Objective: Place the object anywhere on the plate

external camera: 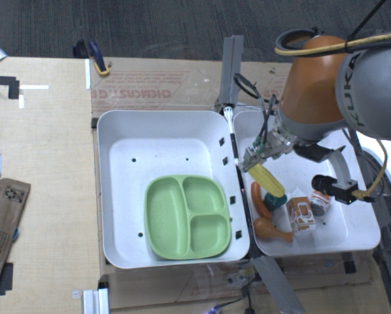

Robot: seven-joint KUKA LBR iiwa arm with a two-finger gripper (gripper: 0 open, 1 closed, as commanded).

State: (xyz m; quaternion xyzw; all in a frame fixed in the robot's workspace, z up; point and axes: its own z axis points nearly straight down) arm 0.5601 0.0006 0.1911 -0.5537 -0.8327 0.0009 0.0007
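Over the right bin (352, 237), the claw (257, 157) pinches one end of a corn cob (266, 179), well apart from the green plate (187, 216) in the left bin (117, 175). So shallow a grip could let it swing loose crossing the divider.

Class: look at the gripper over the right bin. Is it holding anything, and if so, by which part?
The gripper appears to hold the corn cob by its upper left end; the cob hangs slanted over the right bin.
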